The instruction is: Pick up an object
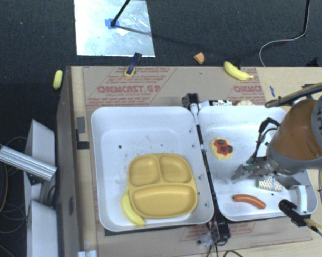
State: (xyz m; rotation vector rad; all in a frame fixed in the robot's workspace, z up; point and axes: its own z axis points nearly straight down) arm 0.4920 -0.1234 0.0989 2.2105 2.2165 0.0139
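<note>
In the right bin (240, 120) lie a small round yellow toy pizza with red spots (222, 148) and an orange-red sausage (249, 201) near the front wall. A small white speckled piece (269, 185) rests just under the arm's wrist. My gripper (246, 172) hangs low over the right bin's floor, between the pizza and the sausage, touching neither. Nothing shows between its fingers. The grey arm with its orange band (301, 131) covers the bin's right side.
The left bin (113, 127) holds a yellow divided plate (162, 184) with a banana (130, 209) against its front left edge. A second banana (237, 71), an orange bit (199, 57) and a yellow piece (57, 79) lie outside the bins at the back.
</note>
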